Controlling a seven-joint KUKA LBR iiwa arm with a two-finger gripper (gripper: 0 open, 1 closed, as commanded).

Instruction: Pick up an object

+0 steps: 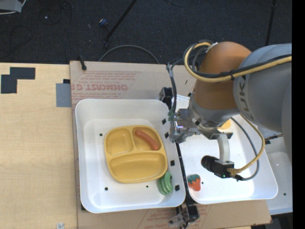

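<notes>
A yellow divided plate (pixel 136 168) lies in the left bin (pixel 90 128), with a reddish sausage (pixel 147 139) in its upper right compartment. A green ridged object (pixel 166 183) rests against the plate's lower right corner, near the bin wall. In the right bin (pixel 257 185), a small red-orange object with a green top (pixel 193 182) sits at the front left corner. My gripper (pixel 177 129) hangs over the divider between the bins, above and right of the sausage. The arm's orange band and grey body hide the back of the right bin.
A black connector with a yellow cable (pixel 217 167) hangs from the arm over the middle of the right bin. A bit of something yellow-orange (pixel 226 125) peeks out from under the wrist. Cardboard (pixel 114 82) lies behind the bins.
</notes>
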